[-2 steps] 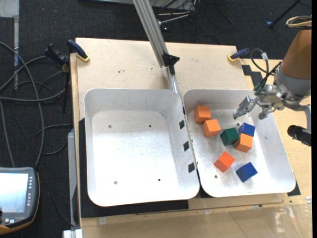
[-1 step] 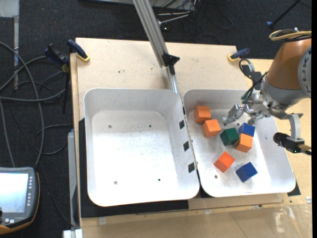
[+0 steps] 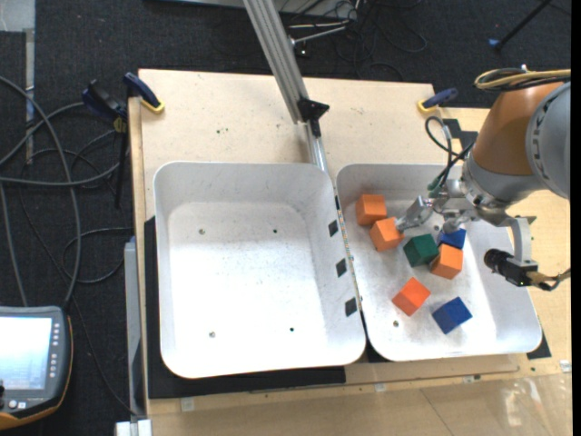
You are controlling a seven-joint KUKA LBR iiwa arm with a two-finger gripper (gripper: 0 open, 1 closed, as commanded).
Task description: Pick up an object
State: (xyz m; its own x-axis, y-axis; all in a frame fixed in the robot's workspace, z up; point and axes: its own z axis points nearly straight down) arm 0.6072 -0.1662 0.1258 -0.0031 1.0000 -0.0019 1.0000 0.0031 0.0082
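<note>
Orange cubes (image 3: pixel 371 209), four; blue cubes (image 3: pixel 451 314), two; green cube (image 3: pixel 420 250), one, all in right bin (image 3: pixel 517 330). Gripper (image 3: pixel 427 214) above them; jaw state unclear.

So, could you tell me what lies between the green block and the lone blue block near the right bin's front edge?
In the camera view, an orange block sits between the green block and the lone blue block, touching the green one.

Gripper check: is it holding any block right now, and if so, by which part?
Cannot be told. The gripper is low in the right bin, above the green block and beside an orange block, but no block visibly sits between its fingers.
</note>
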